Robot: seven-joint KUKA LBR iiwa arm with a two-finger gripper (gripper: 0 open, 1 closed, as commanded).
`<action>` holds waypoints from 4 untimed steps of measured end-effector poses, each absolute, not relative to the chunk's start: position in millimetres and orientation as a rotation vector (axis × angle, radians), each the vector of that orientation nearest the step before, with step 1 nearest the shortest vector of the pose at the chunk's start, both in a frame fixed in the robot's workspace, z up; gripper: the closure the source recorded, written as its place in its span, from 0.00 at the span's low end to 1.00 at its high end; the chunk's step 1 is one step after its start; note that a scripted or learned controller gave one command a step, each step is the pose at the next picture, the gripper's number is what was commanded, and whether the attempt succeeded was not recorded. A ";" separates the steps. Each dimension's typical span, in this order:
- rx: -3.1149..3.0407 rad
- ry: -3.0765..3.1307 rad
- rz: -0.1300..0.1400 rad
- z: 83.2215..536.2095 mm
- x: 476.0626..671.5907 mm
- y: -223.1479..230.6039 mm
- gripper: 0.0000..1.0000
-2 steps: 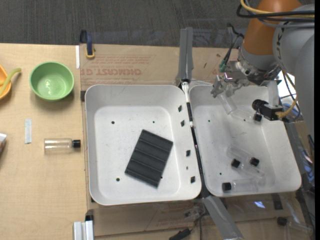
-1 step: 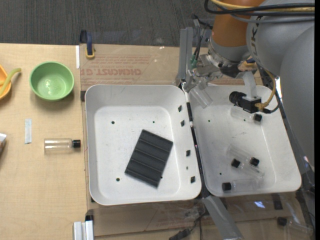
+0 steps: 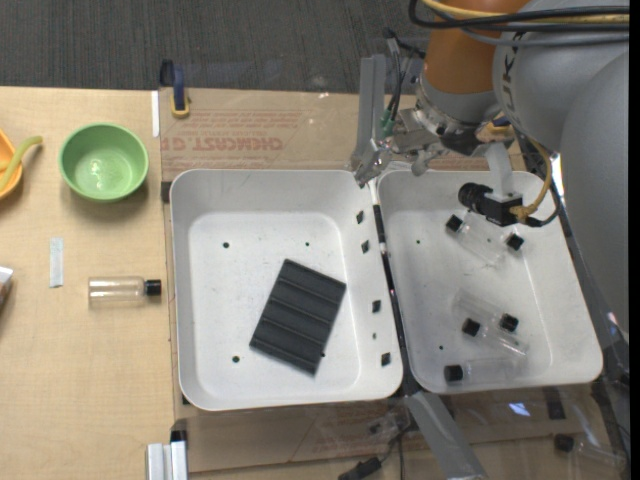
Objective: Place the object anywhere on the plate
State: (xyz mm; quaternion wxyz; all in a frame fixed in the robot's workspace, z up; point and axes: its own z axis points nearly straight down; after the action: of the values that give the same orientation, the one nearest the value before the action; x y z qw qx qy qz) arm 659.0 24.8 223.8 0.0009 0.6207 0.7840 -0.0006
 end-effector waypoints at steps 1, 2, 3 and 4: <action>1.949 2.462 -0.002 223.8 659.0 24.7 0.00; 1.949 2.462 -0.002 223.8 659.0 24.7 0.00; 1.949 2.462 -0.002 223.8 659.0 24.7 0.00; 1.949 2.462 -0.002 223.8 659.0 24.7 0.00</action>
State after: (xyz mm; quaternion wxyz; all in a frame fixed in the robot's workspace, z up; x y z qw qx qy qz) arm 659.0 24.7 223.8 0.0009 0.6208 0.7840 -0.0006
